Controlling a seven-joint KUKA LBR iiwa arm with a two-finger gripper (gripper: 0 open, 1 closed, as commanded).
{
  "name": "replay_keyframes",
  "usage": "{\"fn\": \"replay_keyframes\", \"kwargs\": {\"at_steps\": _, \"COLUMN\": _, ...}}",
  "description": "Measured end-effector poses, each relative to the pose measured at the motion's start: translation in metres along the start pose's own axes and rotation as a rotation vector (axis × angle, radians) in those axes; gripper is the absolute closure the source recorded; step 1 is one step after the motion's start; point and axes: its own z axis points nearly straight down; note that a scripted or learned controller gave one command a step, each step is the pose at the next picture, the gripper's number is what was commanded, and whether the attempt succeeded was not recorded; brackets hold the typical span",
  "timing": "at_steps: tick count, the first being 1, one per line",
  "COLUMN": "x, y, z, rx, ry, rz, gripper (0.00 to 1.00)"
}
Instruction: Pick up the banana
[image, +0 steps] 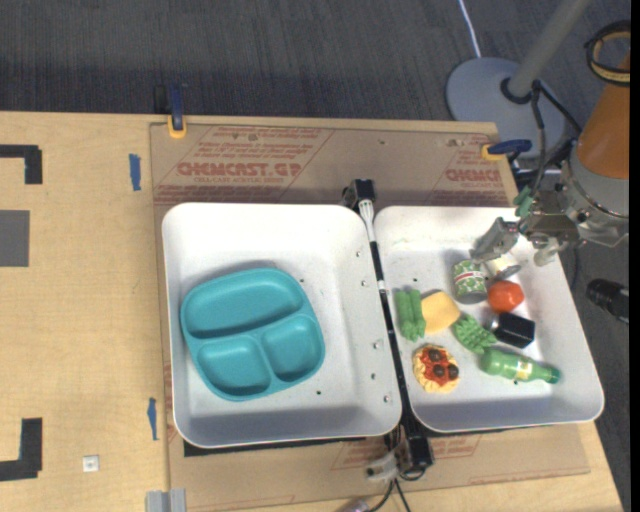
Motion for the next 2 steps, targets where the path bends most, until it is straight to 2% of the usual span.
{"fn": "replay_keyframes", "kwargs": {"at_steps": 1, "x": 0.000, "y": -0.043, "z": 0.128, "rx": 0.000, "ry": 0.000, "rz": -0.034, "gripper": 0.00}}
{"fn": "replay_keyframes", "kwargs": {"at_steps": 2, "x": 0.006, "y": -0.070, "z": 0.195, "rx": -0.005, "ry": 0.000, "rz": -0.072, "gripper": 0.00}}
